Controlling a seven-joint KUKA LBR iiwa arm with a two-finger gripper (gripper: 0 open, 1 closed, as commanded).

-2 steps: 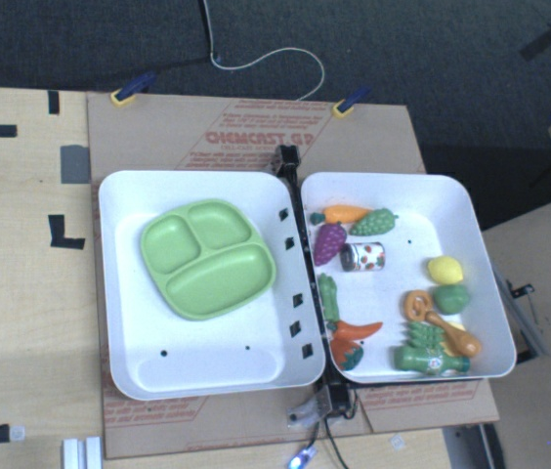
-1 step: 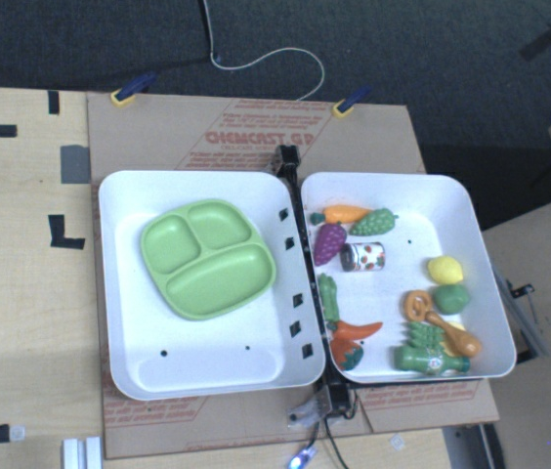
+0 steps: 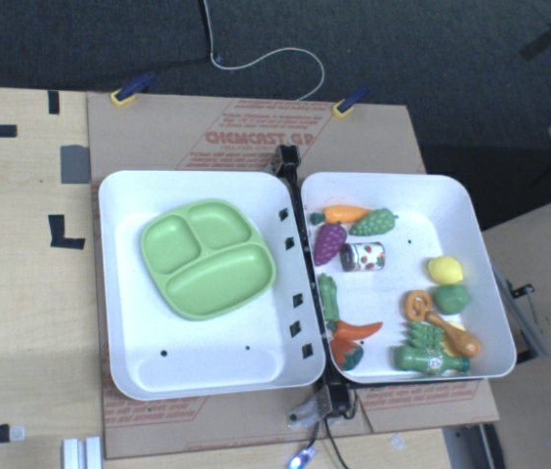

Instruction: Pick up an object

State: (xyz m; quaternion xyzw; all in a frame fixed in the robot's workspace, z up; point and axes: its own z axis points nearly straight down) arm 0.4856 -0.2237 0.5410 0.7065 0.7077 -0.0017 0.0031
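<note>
Camera view, looking down on 2 white bins: the pick has not begun, judging by the toys all lying loose in the right bin (image 3: 471, 213), so the approach, grasp and lift are all left to do. No arm or gripper is over the bench, so the state of the jaws cannot be told.

Nearest the front edge: a green bottle-like toy (image 3: 432, 361) w/ a pale patch (print too small to read), a leafy green piece (image 3: 422, 335) just above it, and a red-orange pepper (image 3: 357, 330) by the divider. Mid-bin: an orange tool-shaped toy (image 3: 437, 322), a green ball (image 3: 452, 298) touching a yellow lemon (image 3: 445, 270), and a small can (image 3: 363, 257) w/ a red-and-white label, illegible. Farther back: purple grapes (image 3: 329, 242), a green cob-like piece (image 3: 373, 223), a carrot (image 3: 344, 213).

Left bin (image 3: 119, 262) holds a green 3-section plate (image 3: 207, 257). Beyond, the cardboard sheet (image 3: 158, 130) carries mirrored red lettering, approx. unreadable.
</note>
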